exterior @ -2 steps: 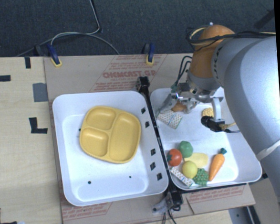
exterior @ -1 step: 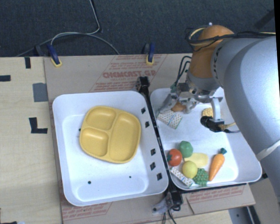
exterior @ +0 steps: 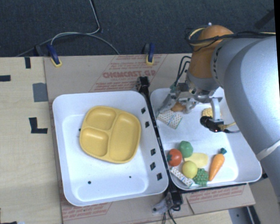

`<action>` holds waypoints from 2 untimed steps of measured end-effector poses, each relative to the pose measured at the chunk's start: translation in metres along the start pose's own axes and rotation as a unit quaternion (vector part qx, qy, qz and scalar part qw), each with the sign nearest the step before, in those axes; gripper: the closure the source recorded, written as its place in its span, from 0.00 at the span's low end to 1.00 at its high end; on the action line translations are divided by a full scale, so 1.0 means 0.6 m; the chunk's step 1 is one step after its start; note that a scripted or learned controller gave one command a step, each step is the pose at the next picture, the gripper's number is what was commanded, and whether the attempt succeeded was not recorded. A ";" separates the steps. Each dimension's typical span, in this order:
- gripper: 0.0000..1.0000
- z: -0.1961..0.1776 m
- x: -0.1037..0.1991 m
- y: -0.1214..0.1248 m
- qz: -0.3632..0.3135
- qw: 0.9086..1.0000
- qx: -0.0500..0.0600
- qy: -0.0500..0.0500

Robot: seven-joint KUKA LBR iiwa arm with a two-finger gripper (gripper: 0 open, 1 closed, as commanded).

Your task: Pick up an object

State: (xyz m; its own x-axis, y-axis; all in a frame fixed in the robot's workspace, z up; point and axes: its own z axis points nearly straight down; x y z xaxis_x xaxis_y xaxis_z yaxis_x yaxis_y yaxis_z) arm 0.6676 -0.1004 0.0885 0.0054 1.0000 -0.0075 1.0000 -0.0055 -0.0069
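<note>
Grey arm, smooth rounded metal shell, bulks over right side, orange band above the wrist. Gripper hangs over back of right bin; can't tell if it's apart or together. Just below it lies a small patterned packet, flat, squarish, white with speckled print; contact with it unclear. Front of right bin holds clustered plastic toy food: red tomato, green round piece, pale yellow lumpy piece, yellow lemon, bumpy green broccoli, tapered orange carrot, flat striped wrapper. Small yellow item near far right wall, partly hidden. Left bin, shallow glossy white, holds yellow divided plate, three compartments, rounded corners. Bins sit touching on brown cardboard.
</note>
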 end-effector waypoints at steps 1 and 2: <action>0.00 0.000 -0.018 0.002 -0.003 1.000 0.001 0.008; 1.00 -0.018 -0.016 0.000 -0.004 1.000 0.007 0.009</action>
State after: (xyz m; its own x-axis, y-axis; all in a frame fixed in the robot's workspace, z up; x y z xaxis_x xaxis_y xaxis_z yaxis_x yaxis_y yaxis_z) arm 0.6675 -0.1096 0.0995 -0.0028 0.9999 0.0114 0.9998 0.0030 -0.0210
